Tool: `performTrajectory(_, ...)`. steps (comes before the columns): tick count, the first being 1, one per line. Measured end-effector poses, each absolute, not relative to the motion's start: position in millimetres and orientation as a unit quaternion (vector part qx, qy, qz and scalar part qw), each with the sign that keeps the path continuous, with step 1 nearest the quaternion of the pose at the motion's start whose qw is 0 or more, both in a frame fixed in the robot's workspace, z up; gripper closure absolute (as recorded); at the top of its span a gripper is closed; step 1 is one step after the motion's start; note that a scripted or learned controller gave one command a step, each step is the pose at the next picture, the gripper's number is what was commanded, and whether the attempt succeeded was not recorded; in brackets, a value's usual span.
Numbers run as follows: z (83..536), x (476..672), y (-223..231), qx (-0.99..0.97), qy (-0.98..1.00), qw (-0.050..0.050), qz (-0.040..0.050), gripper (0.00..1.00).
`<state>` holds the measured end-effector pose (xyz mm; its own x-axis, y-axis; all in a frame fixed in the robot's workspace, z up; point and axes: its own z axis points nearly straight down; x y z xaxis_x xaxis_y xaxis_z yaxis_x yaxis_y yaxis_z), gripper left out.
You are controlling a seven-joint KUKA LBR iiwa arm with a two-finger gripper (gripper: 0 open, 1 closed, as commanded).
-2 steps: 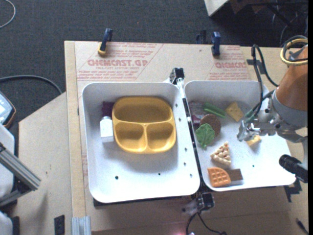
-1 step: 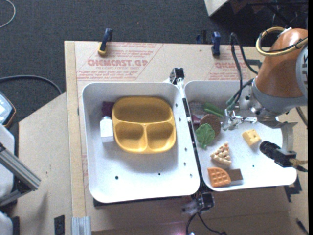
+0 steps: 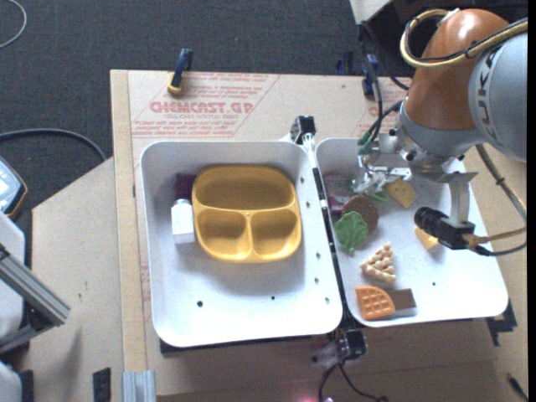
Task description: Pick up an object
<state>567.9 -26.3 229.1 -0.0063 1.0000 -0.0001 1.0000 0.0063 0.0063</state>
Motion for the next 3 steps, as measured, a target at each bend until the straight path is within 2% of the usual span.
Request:
performTrajectory(1, 225.3, 587.4, -20.6, 0.706, 0.708, 0.002, 0.0010, 1.00)
performTrajectory(2, 224.8, 596.0, -9.3, 0.707, 0.708, 0.002, 0.0009, 1.00)
performTrajectory(3, 235.1, 584.6, -9.1, 0.707, 0.707, 0.000, -0.0002, 1.00)
